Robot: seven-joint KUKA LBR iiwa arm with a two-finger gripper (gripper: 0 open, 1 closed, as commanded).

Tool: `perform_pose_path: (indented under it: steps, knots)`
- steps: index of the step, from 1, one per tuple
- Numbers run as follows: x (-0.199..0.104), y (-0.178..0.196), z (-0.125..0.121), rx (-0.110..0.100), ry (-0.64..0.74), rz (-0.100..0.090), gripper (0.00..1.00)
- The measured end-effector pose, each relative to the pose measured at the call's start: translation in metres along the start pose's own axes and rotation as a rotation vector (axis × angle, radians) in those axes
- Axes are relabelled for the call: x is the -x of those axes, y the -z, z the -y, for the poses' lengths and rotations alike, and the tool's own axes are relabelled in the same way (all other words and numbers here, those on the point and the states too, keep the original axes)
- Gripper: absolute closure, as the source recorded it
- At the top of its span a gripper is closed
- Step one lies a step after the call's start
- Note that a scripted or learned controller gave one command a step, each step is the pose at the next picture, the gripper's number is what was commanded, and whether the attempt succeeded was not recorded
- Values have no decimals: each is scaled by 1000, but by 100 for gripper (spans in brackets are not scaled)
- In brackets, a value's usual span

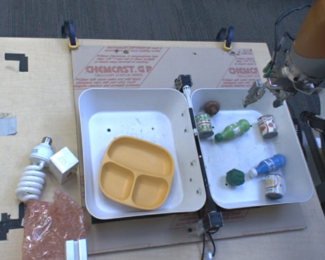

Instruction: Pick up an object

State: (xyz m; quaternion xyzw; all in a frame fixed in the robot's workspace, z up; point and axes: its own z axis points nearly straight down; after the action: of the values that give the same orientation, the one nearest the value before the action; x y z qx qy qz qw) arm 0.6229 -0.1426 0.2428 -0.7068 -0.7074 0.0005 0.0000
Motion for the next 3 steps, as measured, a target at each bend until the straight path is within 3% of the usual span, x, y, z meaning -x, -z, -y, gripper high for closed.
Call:
perform_pose_path:
  steps: [1,2,3]
  knots:
    - [55,-106,-29,1,-1,1,0]
    - [24,-150,-33,2,2,0,0]
    - [25,-139,-33,4,4,2,100]
